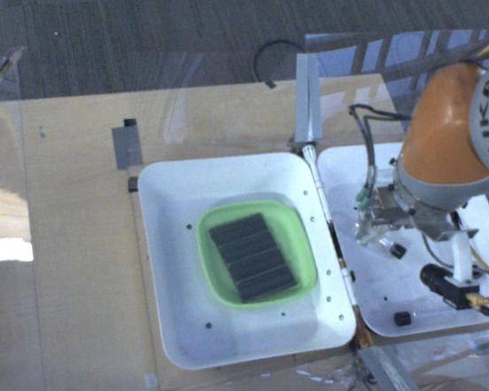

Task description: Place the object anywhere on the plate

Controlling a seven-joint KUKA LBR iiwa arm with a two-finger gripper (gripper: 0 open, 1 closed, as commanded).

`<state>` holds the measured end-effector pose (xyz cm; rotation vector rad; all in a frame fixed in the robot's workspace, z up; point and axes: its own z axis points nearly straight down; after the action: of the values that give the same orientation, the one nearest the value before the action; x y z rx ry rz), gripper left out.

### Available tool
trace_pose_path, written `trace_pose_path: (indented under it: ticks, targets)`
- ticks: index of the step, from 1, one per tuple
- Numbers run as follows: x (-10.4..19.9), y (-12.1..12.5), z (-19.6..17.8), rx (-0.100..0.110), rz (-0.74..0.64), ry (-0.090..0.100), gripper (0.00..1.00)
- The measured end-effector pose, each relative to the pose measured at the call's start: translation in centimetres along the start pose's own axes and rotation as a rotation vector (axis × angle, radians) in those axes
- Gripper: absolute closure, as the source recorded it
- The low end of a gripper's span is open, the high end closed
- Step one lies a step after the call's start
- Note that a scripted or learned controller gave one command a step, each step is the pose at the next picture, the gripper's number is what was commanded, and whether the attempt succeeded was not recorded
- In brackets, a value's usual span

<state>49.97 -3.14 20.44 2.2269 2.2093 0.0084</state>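
- A dark grey, ribbed rectangular block [253,257] lies flat on a lime-green square plate with rounded corners [218,285], set at a slight diagonal and well within the plate's rim.
- The green plate sits in the middle of the left shallow white plastic bin [176,271], whose floor shows bare around the plate on every side.
- The right shallow white plastic bin [366,306] lies just beside the left one (a thin seam with small fasteners runs between them).
- The grey arm with the orange band [439,142] reaches in from the right and hangs over the right bin, well apart from the plate.
- Its two-finger gripper [374,218] points down near the left part of the right bin; the mechanism is small and cluttered with cables from this angle, so I cannot tell how wide it stands or whether anything is in it.
- A small black piece [402,318] rests on the floor of the right bin near its front edge.
- Both bins stand on a light wooden bench top [80,301], with a grey metal post [306,100] rising behind the seam.
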Motion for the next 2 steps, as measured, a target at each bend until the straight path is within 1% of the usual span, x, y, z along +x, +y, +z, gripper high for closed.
trace_pose_path:
  ticks: [1, 2]
  targets:
    - [6.87, 2.38, 1.98, 0.001, -0.183, 0.0, 1.0]
    - [6.83, 2.39, 1.97, 0.001, -0.182, 0.001, 0.0]
